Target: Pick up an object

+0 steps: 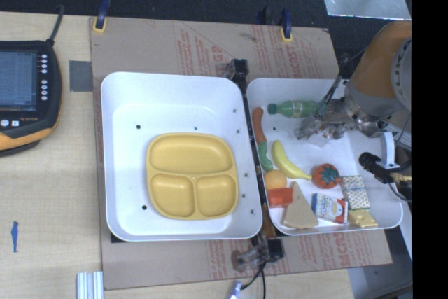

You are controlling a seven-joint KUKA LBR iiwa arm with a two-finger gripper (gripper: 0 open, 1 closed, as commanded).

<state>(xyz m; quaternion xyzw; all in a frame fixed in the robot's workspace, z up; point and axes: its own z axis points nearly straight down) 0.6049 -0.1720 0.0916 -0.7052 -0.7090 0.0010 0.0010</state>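
Note:
My gripper [316, 128] hangs over the back half of the right bin [392, 224], just in front of a green bottle [292, 108] lying on its side. Nothing shows as held in it. In the bin's front half lie a banana [287, 162], a red tomato [325, 176], an orange fruit [275, 179], a tan wedge [300, 211] and a small carton [329, 207]. A red sausage [258, 124] and a green vegetable [264, 154] lie along the bin's left wall. The arm's grey body and orange band [378, 70] cover the bin's right back corner.
The left bin [119, 150] holds a yellow divided plate [192, 175]. A patterned packet [355, 191] and a yellow chunk [364, 219] sit in the right bin's front right corner. A teach pendant [24, 94] lies at the bench's left. Clamps [240, 70] join the bins.

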